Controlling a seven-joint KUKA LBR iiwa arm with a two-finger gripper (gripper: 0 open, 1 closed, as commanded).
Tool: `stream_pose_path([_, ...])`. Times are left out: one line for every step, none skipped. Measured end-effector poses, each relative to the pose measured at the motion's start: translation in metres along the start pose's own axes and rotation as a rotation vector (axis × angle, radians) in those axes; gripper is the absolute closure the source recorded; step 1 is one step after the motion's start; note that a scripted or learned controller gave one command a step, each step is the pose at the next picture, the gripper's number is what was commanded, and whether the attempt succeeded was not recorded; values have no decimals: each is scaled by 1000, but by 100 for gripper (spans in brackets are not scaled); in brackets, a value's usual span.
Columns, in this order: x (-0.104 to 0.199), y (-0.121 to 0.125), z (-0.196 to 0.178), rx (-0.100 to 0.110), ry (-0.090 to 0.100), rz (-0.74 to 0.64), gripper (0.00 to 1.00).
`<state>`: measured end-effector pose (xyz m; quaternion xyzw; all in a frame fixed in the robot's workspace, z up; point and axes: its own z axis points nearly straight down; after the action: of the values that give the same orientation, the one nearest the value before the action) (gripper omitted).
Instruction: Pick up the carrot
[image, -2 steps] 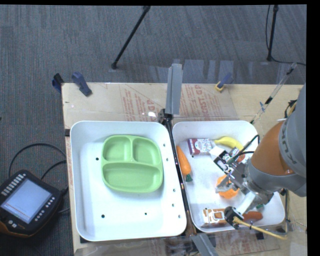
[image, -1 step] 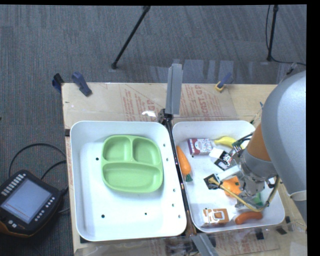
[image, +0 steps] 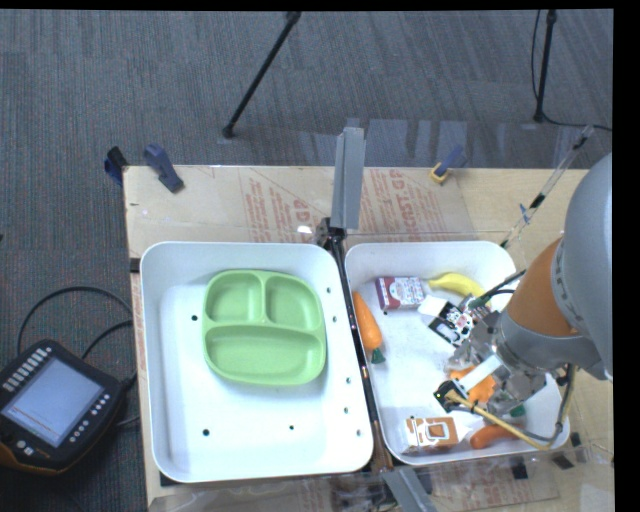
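Though tucked against a wall, carrot (image: 366, 325): in plain view, lying lengthwise along the left wall of the right bin (image: 400, 250), just beside the divider between the bins, well apart from the gripper.
Gripper (image: 480, 388): low over the lower right part of the right bin, reaching in from the right; whether spread or closed cannot be told, the tips lost among wrist hardware and clutter.
Orange patch (image: 478, 384): right at the gripper; loose thing or robot part, cannot tell.
Arm (image: 545, 300): grey with an orange band, cut off at the right edge, hiding much of the right bin's right wall.
Second orange thing (image: 490, 437): near the lower right corner of the right bin, partly covered by robot hardware; kind unclear.
Orange carton (image: 432, 432): flat by the near wall of the right bin.
Maroon-and-white carton (image: 400, 292): near the far wall, right of the carrot's upper end.
Banana (image: 455, 285): just beside that carton, on its right.
Left bin (image: 160, 400): holding a green divided plate (image: 265, 328), lying flat.
Table (image: 240, 200): bearing both bins; blue clamp (image: 163, 167) at the far left corner.
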<state>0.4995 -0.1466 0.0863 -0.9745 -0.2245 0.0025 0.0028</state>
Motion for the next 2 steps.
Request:
stream_pose_path([0,-2,-8,8,-4,-5,100])
stream_pose_path([56,12,-107,-3,0,242,100])
